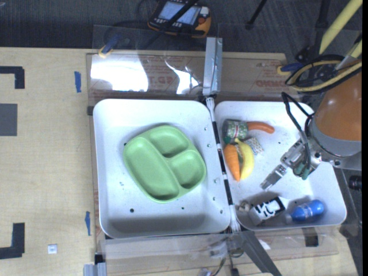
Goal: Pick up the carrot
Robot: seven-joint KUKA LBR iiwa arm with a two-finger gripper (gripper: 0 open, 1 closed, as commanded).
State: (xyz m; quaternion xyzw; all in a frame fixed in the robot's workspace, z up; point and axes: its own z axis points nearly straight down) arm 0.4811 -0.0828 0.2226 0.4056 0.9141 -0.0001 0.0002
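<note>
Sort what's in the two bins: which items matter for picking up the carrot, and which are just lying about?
Job:
carrot, in the right bin
gripper

Lying about:
banana
can
chili pepper
blue bottle
black-and-white object
green divided plate, left bin

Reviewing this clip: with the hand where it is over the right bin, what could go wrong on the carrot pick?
1. The carrot lies tight against the banana, so the hand may well catch the banana or nudge both.
2. A second orange, carrot-like item sits near the green can; the program might go for the wrong one.
3. The carrot lies close to the right bin's inner wall, leaving little room for a finger on that side.
</note>
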